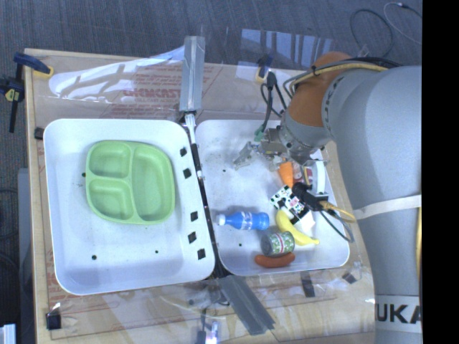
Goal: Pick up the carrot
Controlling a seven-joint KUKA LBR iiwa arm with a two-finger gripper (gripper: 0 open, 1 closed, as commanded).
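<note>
Camera view has the gripper (252,151) low over the far part of the right bin (222,138), fingers spread with nothing between them, probably placed to close in on the carrot (286,173) lying just to its right under the wrist. That bin also holds a blue bottle (244,221), banana (295,233), can (277,244) and sausage (275,260) along its near right; the left bin (64,256) holds a green divided plate (131,181).
</note>
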